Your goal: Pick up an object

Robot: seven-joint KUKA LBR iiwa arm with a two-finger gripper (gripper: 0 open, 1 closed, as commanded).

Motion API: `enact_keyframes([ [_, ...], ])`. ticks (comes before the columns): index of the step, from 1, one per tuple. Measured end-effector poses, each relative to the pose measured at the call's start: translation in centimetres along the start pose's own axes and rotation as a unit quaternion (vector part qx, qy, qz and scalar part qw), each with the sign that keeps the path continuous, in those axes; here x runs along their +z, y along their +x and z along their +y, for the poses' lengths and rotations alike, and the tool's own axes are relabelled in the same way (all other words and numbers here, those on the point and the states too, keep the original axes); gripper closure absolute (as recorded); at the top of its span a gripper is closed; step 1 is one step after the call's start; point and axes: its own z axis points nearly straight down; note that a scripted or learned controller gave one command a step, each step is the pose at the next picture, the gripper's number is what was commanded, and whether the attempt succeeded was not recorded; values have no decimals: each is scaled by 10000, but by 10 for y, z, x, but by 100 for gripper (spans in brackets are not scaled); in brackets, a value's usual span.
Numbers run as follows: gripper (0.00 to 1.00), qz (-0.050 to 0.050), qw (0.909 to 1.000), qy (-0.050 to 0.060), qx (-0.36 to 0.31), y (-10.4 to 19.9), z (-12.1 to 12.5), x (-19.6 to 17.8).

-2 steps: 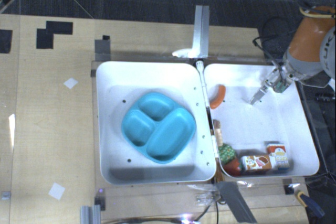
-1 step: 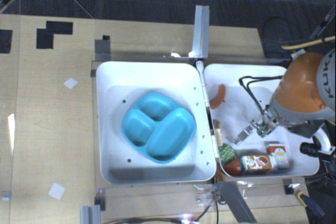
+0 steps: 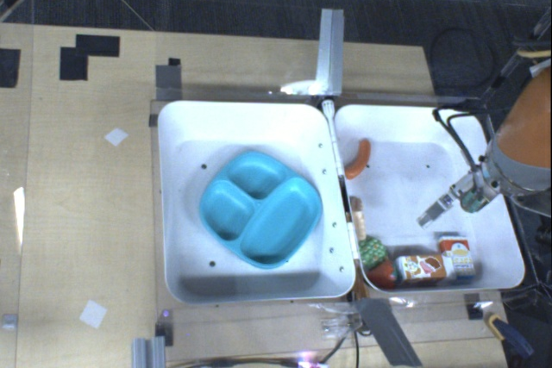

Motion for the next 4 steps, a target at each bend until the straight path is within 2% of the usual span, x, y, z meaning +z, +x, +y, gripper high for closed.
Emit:
enact_keyframes([
  [1,0,9,9961,3,-888,20,-3,-8],
  [2,0,12,9952,10,974,8,-22,74],
  [3,0,-13,9960,-13,893,-60,39,78],
  [4,100,-49,9964,-48,850,-61,42,64],
])
